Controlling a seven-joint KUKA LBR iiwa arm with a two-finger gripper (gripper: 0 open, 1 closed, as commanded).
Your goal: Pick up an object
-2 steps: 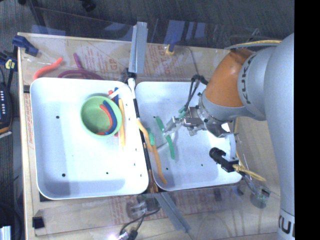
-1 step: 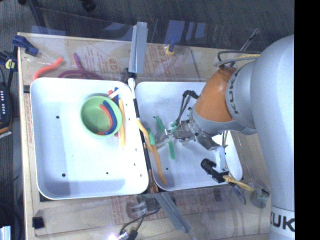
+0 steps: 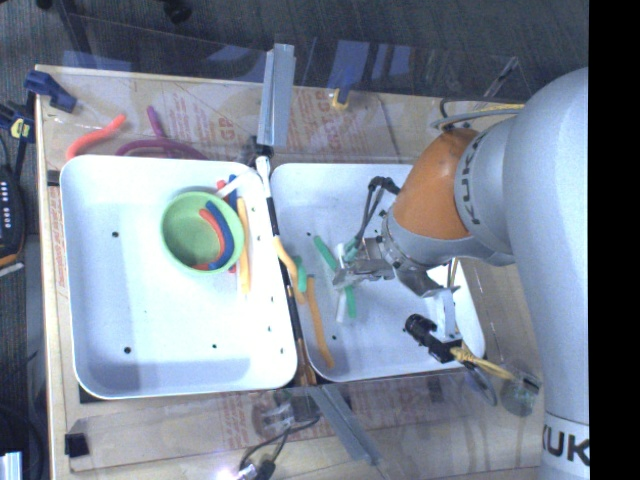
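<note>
Here the gripper [image 3: 352, 268] hangs low over the right bin [image 3: 300, 183], directly above green sticks [image 3: 326, 255] on the floor; whether its jaws are apart or closed around one cannot be told. An orange stick [image 3: 317, 320] lies along the left wall. The bin's upper-left floor lies bare.

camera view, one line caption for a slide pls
KUKA arm's claw low in the right bin over green sticks; a green bowl sits in the left bin.
</note>
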